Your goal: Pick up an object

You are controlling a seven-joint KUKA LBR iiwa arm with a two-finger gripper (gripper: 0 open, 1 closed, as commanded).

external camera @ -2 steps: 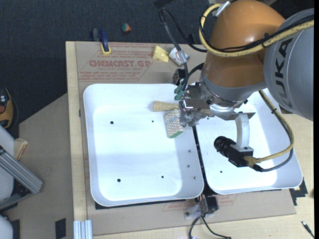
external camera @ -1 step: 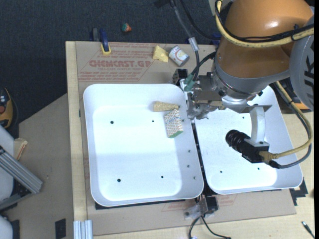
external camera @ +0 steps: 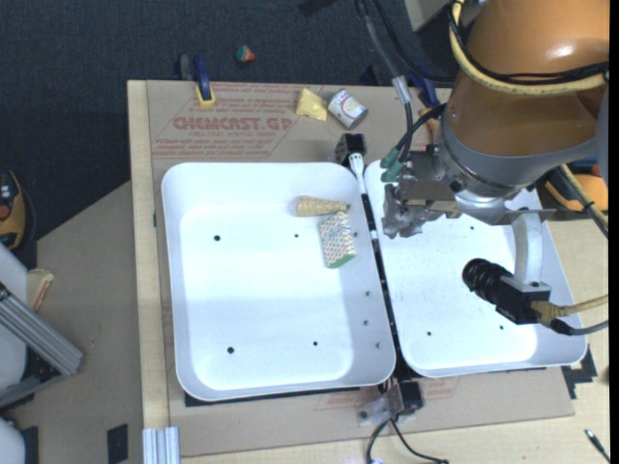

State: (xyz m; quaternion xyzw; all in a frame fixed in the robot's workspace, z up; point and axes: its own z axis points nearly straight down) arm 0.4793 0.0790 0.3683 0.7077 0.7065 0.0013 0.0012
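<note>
Hovering over the right shallow white bin (external camera: 455,327) beside the divider, the pincer (external camera: 398,222) hides its spread: I cannot tell. In the left shallow white bin (external camera: 251,307), a tan ridged cone (external camera: 321,206) lies just beside a green-patterned white pouch (external camera: 336,238). Cross over, centre above 1, descend straight.

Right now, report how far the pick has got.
Done: nothing lifted; the tan roll and the patterned packet lie in the left bin. In hand: the gripper hangs above the right bin, near where the bins meet, apart from both. Left: reach one, grasp it, lift it.
</note>
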